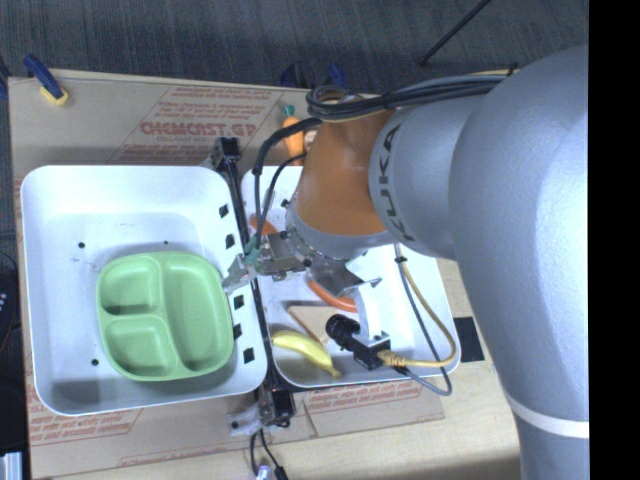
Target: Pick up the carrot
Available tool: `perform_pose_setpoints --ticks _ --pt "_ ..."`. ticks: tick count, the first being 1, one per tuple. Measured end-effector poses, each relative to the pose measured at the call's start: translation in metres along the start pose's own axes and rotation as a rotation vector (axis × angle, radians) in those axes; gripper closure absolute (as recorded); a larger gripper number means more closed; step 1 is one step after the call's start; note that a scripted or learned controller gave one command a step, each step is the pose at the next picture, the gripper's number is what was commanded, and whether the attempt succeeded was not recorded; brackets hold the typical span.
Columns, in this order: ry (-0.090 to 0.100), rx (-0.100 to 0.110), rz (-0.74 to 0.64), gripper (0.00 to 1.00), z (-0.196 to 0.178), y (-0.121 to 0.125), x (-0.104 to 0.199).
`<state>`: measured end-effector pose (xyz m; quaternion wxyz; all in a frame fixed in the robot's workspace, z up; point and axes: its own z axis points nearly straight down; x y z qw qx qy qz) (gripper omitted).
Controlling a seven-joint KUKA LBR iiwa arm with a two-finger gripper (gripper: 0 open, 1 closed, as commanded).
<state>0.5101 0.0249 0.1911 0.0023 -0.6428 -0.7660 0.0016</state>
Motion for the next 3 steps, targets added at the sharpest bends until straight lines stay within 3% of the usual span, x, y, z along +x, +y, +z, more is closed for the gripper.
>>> perform_pose_setpoints --ticks 1,2,3 --pt "-0.004 -0.004 -0.745 0.00 -0.088 0.022 0.059" --pt "-0.003 -0.001 -0.923 0.00 -0.028 -0.020 0.085" --pt "-0.013 -0.020 -1.094 0.00 0.084 -0.010 0.104"
